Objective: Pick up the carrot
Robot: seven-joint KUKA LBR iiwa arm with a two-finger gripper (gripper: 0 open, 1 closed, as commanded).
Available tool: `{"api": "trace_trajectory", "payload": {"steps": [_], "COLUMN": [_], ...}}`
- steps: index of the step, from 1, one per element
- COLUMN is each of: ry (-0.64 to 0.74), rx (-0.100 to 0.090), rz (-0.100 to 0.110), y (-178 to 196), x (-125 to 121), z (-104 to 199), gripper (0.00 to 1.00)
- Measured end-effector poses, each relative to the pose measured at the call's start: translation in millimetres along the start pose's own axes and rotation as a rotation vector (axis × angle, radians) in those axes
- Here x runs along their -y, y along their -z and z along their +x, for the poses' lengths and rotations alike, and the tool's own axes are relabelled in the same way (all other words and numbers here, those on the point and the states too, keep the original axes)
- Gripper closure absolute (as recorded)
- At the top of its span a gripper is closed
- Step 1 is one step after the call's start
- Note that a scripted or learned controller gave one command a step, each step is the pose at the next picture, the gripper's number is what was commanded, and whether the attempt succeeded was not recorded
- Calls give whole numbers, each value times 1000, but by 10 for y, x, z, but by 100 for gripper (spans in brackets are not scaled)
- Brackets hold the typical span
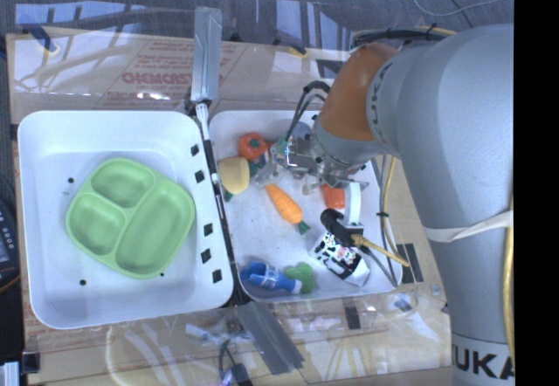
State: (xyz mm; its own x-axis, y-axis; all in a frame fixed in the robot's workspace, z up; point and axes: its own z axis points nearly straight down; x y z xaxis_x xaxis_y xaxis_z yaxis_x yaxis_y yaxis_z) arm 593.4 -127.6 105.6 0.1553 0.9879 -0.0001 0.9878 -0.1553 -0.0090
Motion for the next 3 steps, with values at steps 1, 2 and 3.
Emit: {"api": "trace_trajectory", "payload": {"steps": [1, 2, 3], "ry": [-70, -65, 130], "rx": [0, 0, -1], "rz": [-2, 0, -5], "y": [-159, -69, 616], "x": [454, 457, 971], "z": [54, 57, -254], "gripper": [0, 100, 100]}}
